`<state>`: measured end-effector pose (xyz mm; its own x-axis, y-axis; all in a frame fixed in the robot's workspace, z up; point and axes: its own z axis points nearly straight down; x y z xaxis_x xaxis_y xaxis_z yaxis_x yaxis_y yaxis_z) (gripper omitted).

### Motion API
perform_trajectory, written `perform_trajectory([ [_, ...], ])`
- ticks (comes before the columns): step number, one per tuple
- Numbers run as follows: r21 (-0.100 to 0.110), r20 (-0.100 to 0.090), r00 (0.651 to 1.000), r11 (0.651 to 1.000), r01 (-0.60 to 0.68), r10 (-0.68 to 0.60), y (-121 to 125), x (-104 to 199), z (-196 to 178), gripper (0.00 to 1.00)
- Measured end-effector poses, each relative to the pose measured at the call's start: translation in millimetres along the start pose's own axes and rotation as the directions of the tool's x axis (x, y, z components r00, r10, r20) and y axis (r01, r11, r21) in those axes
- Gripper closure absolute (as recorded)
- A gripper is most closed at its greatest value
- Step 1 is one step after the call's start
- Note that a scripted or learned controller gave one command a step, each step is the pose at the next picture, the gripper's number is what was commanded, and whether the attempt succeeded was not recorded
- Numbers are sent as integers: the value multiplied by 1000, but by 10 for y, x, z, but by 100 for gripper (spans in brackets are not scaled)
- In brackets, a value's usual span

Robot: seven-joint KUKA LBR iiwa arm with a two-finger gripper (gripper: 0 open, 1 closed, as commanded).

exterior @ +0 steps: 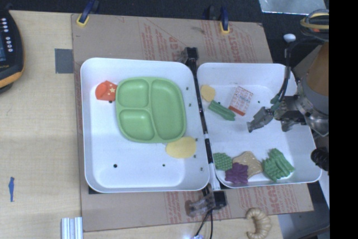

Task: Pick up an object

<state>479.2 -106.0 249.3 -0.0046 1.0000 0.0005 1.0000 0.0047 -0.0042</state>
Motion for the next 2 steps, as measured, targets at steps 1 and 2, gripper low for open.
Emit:
perform_trajectory([
  [1, -3, 3, 1000, 1000, 4, -4, 744, -22, 419, 0],
  [2, -3, 4, 1000, 1000, 3, -3, 1294, -247, 962, 0],
])
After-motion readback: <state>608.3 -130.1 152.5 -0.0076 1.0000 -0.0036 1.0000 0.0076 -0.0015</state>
